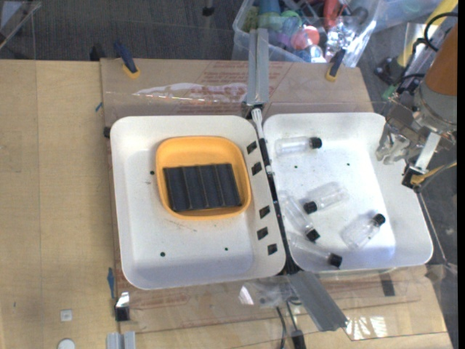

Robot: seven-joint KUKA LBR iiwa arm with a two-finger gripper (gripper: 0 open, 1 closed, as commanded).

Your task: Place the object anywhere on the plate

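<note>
An orange plate (204, 145) lies in the left bin (138, 238), and a black ridged block (202, 187) rests flat on it. Several clear vials with black caps lie loose in the right bin (363, 133): one at the back (296, 145), one in the middle (325, 196), one toward the front right (361, 229). My gripper (405, 155) hovers over the right bin's right rim, apart from all the vials. It is open, with nothing between its fingers.
A raised divider with black tabs (263, 195) separates the two bins. A clear tub of colourful items (312, 13) stands behind the bench. Two more vials (301, 220) lie near the divider and the front wall.
</note>
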